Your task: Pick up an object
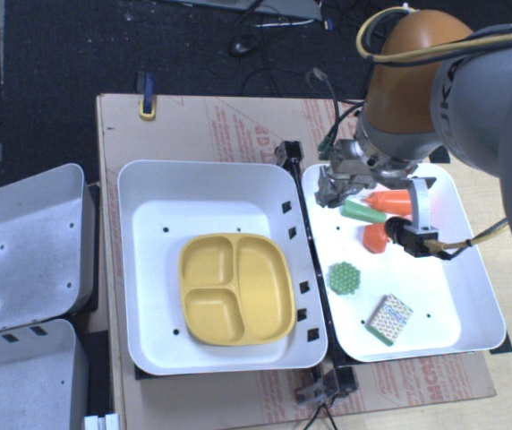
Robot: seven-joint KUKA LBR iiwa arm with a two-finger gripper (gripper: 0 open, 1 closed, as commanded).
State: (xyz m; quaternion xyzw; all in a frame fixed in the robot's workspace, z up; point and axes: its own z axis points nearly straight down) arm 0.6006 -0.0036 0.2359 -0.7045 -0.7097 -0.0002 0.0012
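Observation:
My gripper (334, 191) hangs low over the far left part of the right bin (471, 307). Just to its right lie a green stick-shaped piece (362, 211) and an orange carrot-like piece (392, 201). A small red object (375, 238) sits a little nearer the camera. A green bumpy ball (345, 278) rests mid-bin, and a small patterned box with a green edge (388, 318) lies near the front. Nothing shows between the gripper's fingers.
The left bin (149, 240) holds a yellow divided plate (236, 288). The arm's orange band (414, 70) and grey body cover the right bin's far right corner. A cable (471, 236) loops over the right bin. White lids (23, 249) lie at the far left.

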